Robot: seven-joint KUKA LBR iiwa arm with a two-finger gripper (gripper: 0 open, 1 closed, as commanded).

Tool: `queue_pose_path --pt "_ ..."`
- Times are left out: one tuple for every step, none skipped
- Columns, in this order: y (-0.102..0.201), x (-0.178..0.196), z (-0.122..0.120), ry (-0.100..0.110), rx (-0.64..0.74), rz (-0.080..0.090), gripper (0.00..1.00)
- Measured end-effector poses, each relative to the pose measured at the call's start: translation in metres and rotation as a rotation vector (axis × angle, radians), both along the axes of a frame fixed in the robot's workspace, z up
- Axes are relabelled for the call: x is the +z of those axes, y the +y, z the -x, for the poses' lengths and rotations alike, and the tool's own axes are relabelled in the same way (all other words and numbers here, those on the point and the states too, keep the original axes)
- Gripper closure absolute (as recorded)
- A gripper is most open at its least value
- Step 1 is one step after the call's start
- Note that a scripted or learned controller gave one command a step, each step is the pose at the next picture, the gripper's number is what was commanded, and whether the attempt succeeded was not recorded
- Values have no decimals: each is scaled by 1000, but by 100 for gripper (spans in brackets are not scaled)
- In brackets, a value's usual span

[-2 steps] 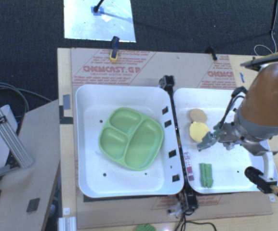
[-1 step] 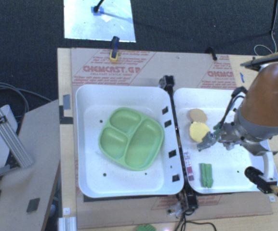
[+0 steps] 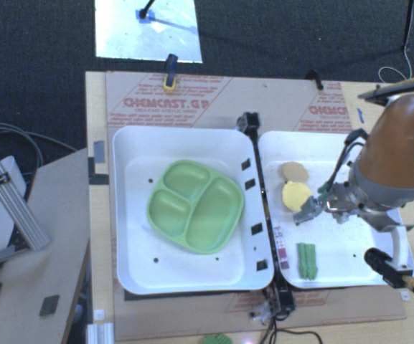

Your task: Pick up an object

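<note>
While the claw (image 3: 308,212) hovers in the right bin (image 3: 350,145) just beside the yellow object (image 3: 295,194), finger state cannot be told

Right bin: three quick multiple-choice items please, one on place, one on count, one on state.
1. Where does the green divided plate lie?
A. left bin
B. right bin
C. on the floor

2. How many loose objects lie in the right bin?
A. one
B. three
C. five

3. Where is the claw relative to the yellow object?
A. far away over the left bin
B. right beside it, low in the right bin
C. above the bench's back edge

Answers: 1 A, the plate fills the left bin. 2 B, tan piece, yellow object, green piece. 3 B, claw tip sits beside the yellow object.
</note>
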State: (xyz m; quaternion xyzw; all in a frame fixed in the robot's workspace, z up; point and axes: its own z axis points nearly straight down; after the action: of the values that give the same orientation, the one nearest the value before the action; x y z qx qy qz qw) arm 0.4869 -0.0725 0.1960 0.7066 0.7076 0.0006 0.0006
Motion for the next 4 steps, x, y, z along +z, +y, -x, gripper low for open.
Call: queue_pose_path --pt "0 11 -1 -3 1 0 100" --pt "16 -13 -20 1 4 0 100" --pt "41 -12 -34 -1 6 -1 100" --pt "115 -12 -16 2 11 -4 100"
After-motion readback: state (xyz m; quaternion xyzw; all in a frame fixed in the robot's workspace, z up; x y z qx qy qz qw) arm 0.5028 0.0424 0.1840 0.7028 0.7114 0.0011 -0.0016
